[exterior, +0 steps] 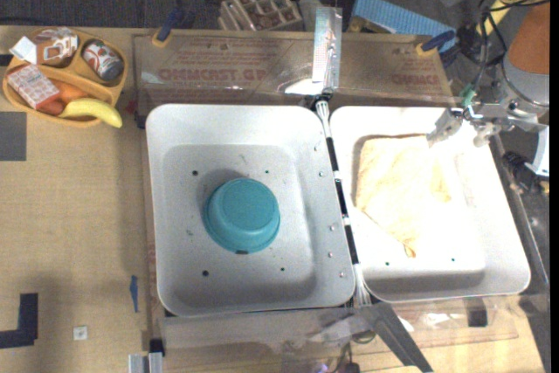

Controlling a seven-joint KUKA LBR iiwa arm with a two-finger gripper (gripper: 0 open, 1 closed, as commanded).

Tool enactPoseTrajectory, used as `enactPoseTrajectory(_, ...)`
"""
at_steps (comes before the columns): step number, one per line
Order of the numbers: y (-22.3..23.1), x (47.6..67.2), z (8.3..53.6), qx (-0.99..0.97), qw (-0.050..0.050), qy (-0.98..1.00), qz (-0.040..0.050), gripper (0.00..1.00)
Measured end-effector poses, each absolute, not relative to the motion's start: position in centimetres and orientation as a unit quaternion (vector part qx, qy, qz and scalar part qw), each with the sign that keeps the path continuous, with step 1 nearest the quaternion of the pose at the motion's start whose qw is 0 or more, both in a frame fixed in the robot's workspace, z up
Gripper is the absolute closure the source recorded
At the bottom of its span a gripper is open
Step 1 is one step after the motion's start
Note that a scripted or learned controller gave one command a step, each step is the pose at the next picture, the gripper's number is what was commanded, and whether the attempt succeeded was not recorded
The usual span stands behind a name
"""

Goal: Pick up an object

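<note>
Item 1, far left at ten o'clock: a yellow tray (17, 87) is sitting on the bench, carrying a banana (93, 110), a red-and-white packet (33, 86) and two small packaged items (80, 53); the printing on these is too small to be read.

Item 2, along the top at twelve o'clock: a clear plastic sheet (227, 70) is lying over brown board behind the bins, showing reddish lettering that is too blurred to make out with any certainty.

Item 3, left of centre: the left white bin (166, 135) is holding a teal bowl (243, 214), which is resting upside down near the middle of the bin floor, at about seven o'clock from the frame's centre.

Item 4, right of centre: the right white bin (507, 266) is holding a pale yellow cloth (402, 188), which is lying crumpled across its upper and middle floor.

Item 5, at three o'clock: the gripper (457, 128) is hanging over the upper right part of the right bin, its two fingers standing apart with nothing between them. One fingertip is sitting just at the cloth's upper right corner. The teal bowl is lying well apart from the gripper, toward eight o'clock from it, in the other bin.
</note>
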State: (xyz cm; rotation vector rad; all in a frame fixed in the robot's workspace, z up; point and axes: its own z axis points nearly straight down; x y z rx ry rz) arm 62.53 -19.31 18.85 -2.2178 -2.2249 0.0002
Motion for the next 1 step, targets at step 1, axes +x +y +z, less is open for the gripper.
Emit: enactPoseTrajectory(1,-21.07,62.99,9.97,-0.799,0.003,-0.601,-0.005,0.0)
